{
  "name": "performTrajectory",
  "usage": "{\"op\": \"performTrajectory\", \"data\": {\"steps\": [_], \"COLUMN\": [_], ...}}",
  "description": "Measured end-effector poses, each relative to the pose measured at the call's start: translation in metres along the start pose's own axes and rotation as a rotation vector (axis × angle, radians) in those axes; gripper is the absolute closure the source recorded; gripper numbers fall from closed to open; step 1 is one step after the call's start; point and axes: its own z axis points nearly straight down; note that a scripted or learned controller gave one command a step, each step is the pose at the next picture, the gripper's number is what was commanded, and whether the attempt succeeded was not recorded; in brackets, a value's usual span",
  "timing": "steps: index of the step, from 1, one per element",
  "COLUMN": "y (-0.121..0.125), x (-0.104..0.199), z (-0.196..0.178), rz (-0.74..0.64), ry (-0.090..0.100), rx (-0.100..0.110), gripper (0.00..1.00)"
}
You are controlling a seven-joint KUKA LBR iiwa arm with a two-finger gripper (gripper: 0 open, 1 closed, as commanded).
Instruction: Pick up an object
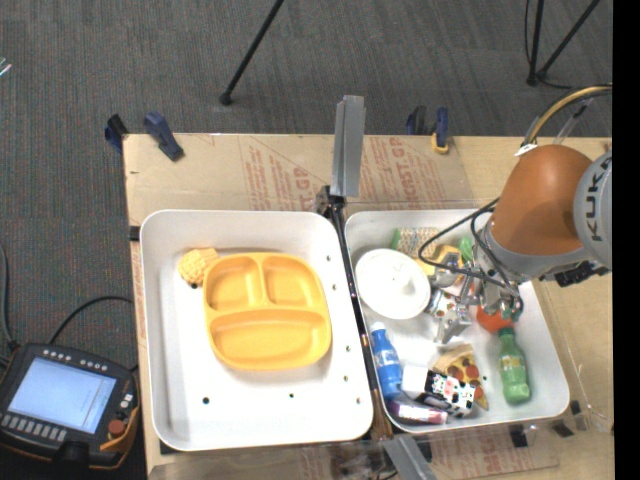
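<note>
Down over the right bin (556, 360), claw (455, 320) beside white lid (393, 283).

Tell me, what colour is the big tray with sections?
Yellow-orange; the tray shows in the camera view.

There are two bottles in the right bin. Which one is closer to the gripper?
The green bottle. It lies just below the gripper, at the bin's right side. The blue bottle lies farther away, along the bin's left wall.

Teach pendant (68, 404) btm-left; blue clamps (162, 135) bench edge.
</note>
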Motion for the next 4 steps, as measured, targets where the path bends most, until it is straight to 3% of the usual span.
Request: {"op": "performTrajectory", "data": {"steps": [1, 2, 3, 4], "y": [-0.060, 0.008, -0.057, 0.001], "x": [0.012, -0.028, -0.011, -0.022], "z": [-0.001, 0.000, 0.000, -0.003], "rz": [-0.204, -0.184, -0.328, -0.395], "ry": [-0.002, -0.002, 0.001, -0.008], "rx": [-0.003, -0.005, -0.003, 0.004], "gripper": [0.00, 0.00, 0.00, 0.00]}}
